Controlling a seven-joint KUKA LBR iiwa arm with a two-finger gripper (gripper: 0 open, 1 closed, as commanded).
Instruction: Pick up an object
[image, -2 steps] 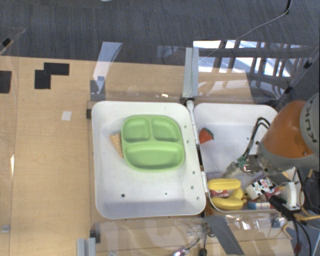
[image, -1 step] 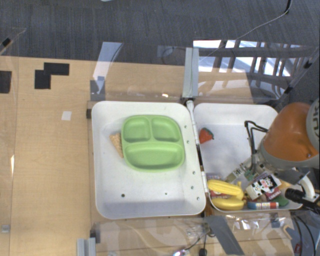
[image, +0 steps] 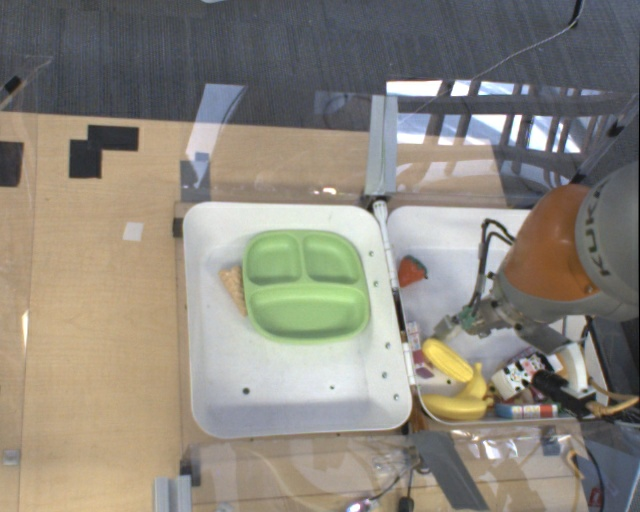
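We had one fixed camera above the bench, looking down at a slant on both shallow white plastic bins (image: 300, 415), the grey orange-banded arm (image: 560, 250) entering from three o'clock.

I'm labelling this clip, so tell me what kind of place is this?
Likely a robotics lab's grasping test bench: two shallow white bins side by side, toy items like a green divided plate and bananas, and a grey-and-orange arm reaching in.
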